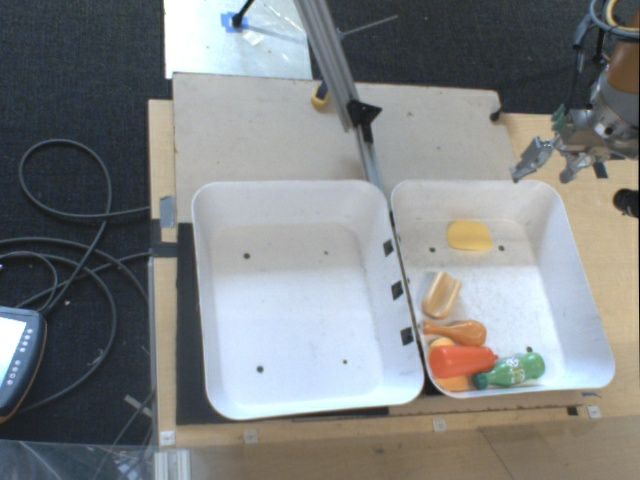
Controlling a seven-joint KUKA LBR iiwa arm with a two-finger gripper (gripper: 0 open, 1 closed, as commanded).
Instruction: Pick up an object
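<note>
The hand [553,163] hangs open and holding nothing above the top right corner of the right bin [585,298]. In that bin a yellow disc [468,235] lies near the far wall; a tan piece [441,293], drumstick [456,331], orange-red piece [460,360] and green bottle [511,370] cluster near its front left. The left bin [215,298] sits beside it on the table [260,128].

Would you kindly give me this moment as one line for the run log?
gripper: open, holding nothing, above right bin's far rim | right bin: yellow piece, bread, drumstick, carrot, green bottle
</note>
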